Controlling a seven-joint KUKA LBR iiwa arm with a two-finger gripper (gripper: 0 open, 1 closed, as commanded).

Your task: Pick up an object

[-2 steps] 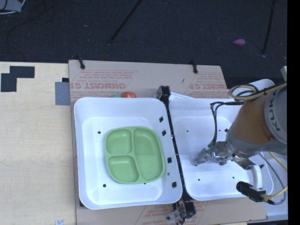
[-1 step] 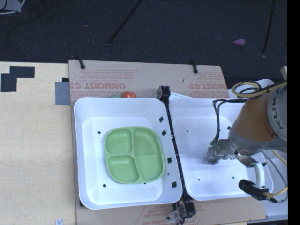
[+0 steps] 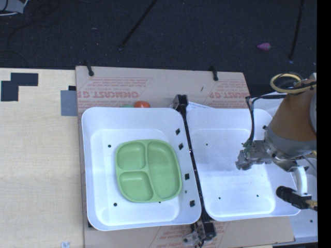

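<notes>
While the green plate (image 3: 149, 170) lies in the left bin (image 3: 98, 128), the gripper's (image 3: 245, 160) state is unclear.

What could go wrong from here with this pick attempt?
1. The gripper sits over the right bin, while the green plate lies in the left bin; closing here would likely grab nothing.
2. The plate lies flat with a low rim, so two fingers may slip off it.
3. Crossing over means clearing the black divider between the bins, which the arm could clip.
</notes>
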